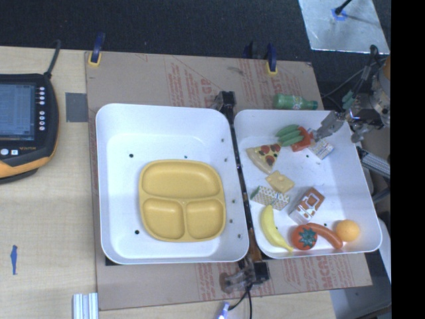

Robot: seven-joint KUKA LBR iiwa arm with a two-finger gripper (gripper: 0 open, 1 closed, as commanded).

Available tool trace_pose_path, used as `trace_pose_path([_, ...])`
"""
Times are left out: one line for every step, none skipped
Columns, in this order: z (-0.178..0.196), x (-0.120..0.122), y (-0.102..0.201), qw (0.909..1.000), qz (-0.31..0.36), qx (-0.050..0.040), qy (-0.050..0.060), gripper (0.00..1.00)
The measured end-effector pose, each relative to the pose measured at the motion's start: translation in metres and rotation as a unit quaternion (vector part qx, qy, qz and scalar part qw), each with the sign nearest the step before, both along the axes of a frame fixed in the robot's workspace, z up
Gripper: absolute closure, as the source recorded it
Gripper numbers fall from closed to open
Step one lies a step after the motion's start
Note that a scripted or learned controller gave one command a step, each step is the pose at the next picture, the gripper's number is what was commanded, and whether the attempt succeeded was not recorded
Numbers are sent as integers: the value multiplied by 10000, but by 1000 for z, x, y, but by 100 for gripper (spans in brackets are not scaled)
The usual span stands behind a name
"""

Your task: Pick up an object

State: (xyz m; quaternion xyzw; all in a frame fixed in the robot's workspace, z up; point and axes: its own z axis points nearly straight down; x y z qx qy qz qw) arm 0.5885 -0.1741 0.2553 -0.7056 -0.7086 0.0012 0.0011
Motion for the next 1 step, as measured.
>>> trace_pose_path([-44,68,-33,10000,6,-5,2,0])
